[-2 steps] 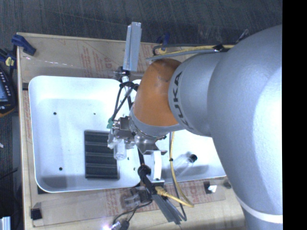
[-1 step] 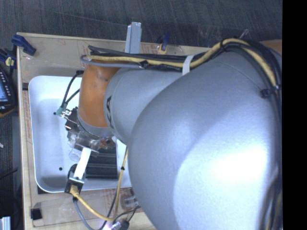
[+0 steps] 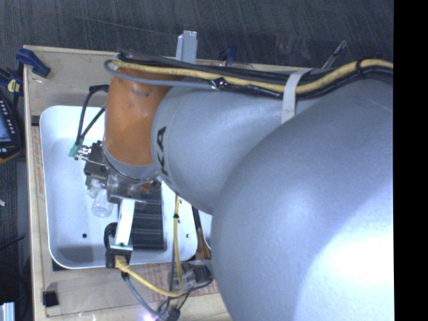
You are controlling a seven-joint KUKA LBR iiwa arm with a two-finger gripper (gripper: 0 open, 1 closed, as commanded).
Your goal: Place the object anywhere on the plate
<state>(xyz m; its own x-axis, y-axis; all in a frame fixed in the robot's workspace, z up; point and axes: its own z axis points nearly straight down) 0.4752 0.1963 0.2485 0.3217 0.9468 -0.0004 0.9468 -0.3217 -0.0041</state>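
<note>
White bin (image 3: 59, 199), grey-orange arm (image 3: 301, 199)

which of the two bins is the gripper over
The bin at the view's left, its white floor showing around the gripper; the grey arm covers the other.

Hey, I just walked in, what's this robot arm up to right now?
The grey arm reaches in from the right and covers much of the bench. Its orange band and gripper are down inside the left white bin, close to the bin's floor. From this angle it is hard to tell whether the gripper has hold of anything, and whatever lies beneath the arm is hidden.
</note>
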